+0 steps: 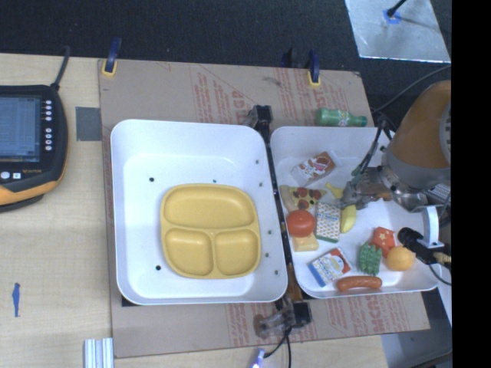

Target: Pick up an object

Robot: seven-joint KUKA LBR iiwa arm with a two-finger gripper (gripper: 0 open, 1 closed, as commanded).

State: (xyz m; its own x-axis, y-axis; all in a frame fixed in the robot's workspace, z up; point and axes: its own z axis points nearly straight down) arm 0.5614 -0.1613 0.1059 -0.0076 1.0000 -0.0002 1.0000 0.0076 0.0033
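The right bin [291,148] holds several toy foods. Among them are a red tomato [301,222] on a yellow cheese block [305,244], a pizza slice [298,196], a red-and-white snack packet [316,165], a checkered packet [328,222], a yellow banana [349,219], a green vegetable [369,258], a red pepper [383,238], an orange [400,258], a sausage [358,284] and a small carton [331,267]. My gripper [355,195] is low in this bin, just above the banana and beside the checkered packet. I see nothing lifted in it.
In the left bin [126,205] lies a yellow divided plate [209,230]. A green bottle [341,117] rests on the cardboard behind the right bin. A teach pendant [27,144] sits at the far left. The grey arm [418,140] covers the right bin's far right corner.
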